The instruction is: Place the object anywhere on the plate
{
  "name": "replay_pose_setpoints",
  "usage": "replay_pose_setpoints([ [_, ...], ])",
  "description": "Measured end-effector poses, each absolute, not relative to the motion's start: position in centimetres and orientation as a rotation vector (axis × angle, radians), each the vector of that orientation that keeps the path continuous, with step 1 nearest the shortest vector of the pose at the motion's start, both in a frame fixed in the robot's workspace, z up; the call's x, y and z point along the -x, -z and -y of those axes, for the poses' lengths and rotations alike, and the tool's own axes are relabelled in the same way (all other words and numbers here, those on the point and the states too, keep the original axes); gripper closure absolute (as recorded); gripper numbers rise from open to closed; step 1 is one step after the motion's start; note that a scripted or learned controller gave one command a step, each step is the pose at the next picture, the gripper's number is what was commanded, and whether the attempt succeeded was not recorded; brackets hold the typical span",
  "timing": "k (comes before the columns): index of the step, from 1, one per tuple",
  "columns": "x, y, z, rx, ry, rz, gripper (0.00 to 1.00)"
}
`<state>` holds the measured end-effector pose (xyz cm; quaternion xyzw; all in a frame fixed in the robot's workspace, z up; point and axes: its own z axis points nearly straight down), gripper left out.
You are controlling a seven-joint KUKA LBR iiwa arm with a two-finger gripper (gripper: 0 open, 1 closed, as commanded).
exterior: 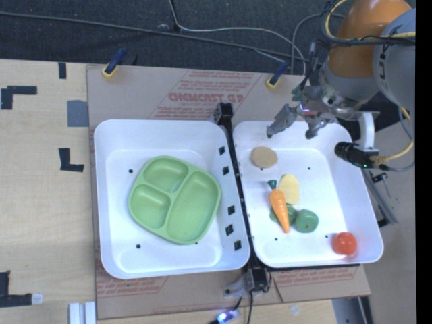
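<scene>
Camera view shows your gripper [295, 124] spread wide, holding nothing, above the right bin's far edge; the cookie [264, 157] looks light and rigid, so pinch its rim

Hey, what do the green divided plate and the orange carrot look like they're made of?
The light green three-compartment plate looks like moulded plastic: even colour, soft sheen, rounded raised dividers. The small orange carrot with its green top seems a plastic toy, given its uniform colour and smooth surface, though rubber is possible.

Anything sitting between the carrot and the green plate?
In the camera view, no object: between the carrot and the green plate lie bare white bin floor and the two bins' adjoining rims with black clips.
</scene>
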<state>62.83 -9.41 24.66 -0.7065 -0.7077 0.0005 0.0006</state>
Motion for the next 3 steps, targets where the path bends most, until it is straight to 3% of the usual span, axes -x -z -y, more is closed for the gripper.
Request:
replay_pose_setpoints([
  [3,-62.9,-8.4,8.5,2.225,-0.005,2.225,0.0],
])
